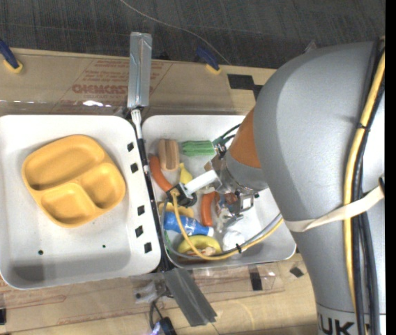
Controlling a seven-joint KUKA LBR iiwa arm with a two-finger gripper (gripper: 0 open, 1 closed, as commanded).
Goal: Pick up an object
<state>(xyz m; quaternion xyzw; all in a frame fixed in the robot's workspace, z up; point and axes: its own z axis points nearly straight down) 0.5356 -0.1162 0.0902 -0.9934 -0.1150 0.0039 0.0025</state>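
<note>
My gripper [229, 211] is down low in the right bin [268, 251], right over the pile of small toys, but I cannot tell if it has picked anything up yet, so the job looks only half done. The toys sit at about nine o'clock from it, like the blue toy [178, 224], the green piece [196, 147] and the yellow toy [199, 243]. My big grey arm [323, 152] hides the right side of that bin, and the yellow divided plate [74, 179] lies alone in the left bin [10, 257].

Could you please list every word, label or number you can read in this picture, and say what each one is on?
"UK": white letters cut off by the frame's bottom edge, on the arm's grey base.
Reddish print on the cardboard sheet behind the left bin: too faint and blurred to read.
</note>
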